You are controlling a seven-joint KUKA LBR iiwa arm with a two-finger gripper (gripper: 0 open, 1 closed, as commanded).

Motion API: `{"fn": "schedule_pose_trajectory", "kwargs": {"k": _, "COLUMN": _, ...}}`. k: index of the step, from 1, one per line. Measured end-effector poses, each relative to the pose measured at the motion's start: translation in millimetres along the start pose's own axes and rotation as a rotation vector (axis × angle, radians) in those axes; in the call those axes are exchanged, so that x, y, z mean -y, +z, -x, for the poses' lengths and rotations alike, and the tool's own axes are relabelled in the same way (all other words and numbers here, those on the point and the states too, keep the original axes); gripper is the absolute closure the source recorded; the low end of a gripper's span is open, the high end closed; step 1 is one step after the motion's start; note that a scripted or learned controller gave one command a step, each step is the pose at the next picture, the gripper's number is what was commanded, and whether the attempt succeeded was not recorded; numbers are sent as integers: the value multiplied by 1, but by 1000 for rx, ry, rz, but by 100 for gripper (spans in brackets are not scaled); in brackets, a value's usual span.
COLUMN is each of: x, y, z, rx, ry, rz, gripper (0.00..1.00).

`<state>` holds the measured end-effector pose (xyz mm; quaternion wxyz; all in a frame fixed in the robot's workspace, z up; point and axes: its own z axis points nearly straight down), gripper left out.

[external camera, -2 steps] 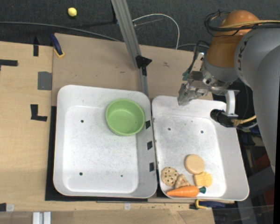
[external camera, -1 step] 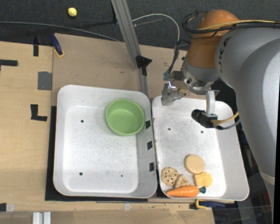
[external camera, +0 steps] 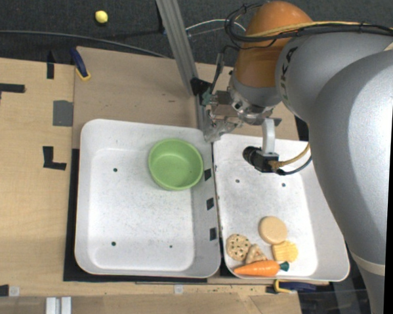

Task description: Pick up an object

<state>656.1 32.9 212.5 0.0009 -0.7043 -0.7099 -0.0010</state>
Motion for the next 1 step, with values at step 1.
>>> {"fn": "schedule_pose_trajectory", "kwargs": {"k": 1, "x": 1, "y": -16, "z": -53, "rx": 0, "ry": 1, "rz": 0, "gripper": 100}}
